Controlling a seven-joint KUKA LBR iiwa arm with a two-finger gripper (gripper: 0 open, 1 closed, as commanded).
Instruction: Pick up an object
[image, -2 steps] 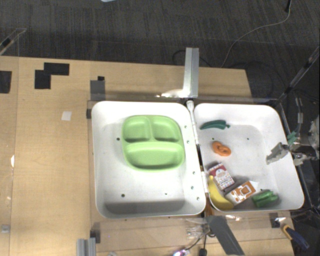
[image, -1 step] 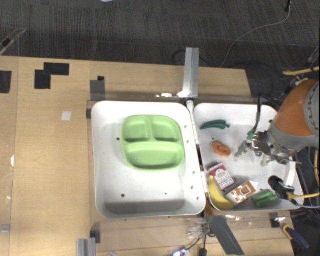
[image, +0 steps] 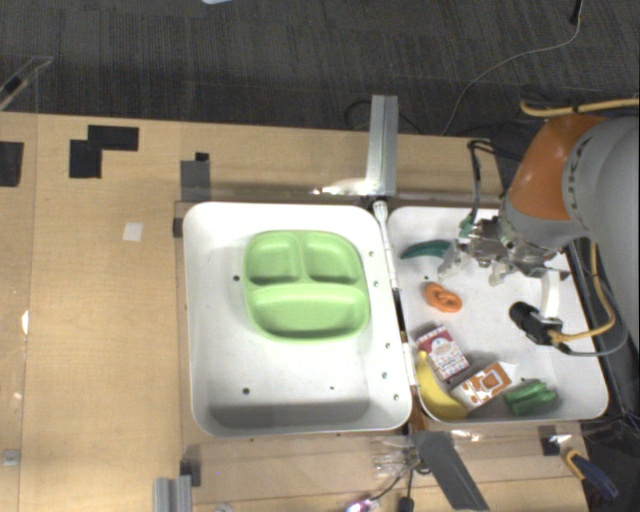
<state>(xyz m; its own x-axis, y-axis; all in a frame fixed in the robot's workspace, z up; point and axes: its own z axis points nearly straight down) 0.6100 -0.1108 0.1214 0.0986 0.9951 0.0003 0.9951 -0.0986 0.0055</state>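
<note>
The right bin's (image: 600, 395) middle floor is left bare; its near edge is crowded by a banana (image: 437, 388), cartons (image: 447, 356) and a green object (image: 529, 397). An orange piece (image: 441, 296) lies left.

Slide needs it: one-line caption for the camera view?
Gripper poised over right bin near orange piece; green tray in left bin.
</note>
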